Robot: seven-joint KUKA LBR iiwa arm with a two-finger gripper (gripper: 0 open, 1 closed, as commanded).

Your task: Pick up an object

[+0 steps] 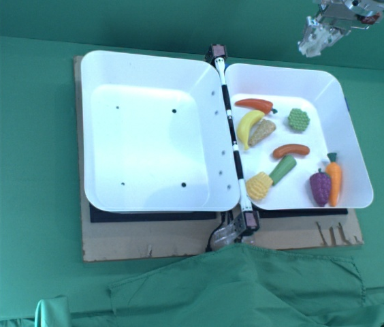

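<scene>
Hovering beyond the right bin [353, 136], the end effector [316, 41] carried nothing, grip state unclear; toy carrot [334, 178] touched grapes [320, 187]; banana [248, 127] lay near the divider [231, 133].

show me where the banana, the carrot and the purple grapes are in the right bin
banana [248, 126], camera view, on the middle of its yellow curve.
carrot [334, 180], camera view, on its orange body below the green top.
purple grapes [320, 187], camera view, on the middle of the bunch.
</scene>
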